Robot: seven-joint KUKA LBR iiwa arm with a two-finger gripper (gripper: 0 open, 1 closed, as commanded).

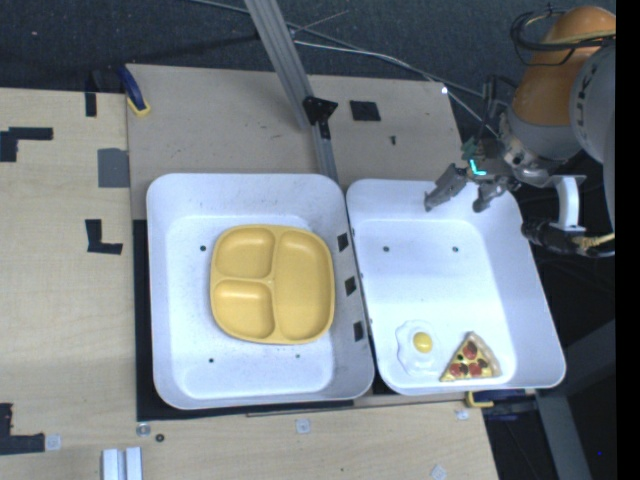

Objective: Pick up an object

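Observation:
A toy fried egg [414, 344] and a toy pizza slice [470, 359] lie side by side at the near edge of the right bin [440, 268]. A yellow divided plate [272, 284] rests in the middle of the left bin [180, 268]. My gripper [461, 195] hangs over the far edge of the right bin, well away from the egg and the pizza. Its two fingers stand apart, open, with nothing between them.
A slanted metal bar [290, 58] crosses the bench behind the bins and ends at a black clamp [320, 108]. Cables [400, 63] run along the back. The arm's orange band [560, 63] is at the top right.

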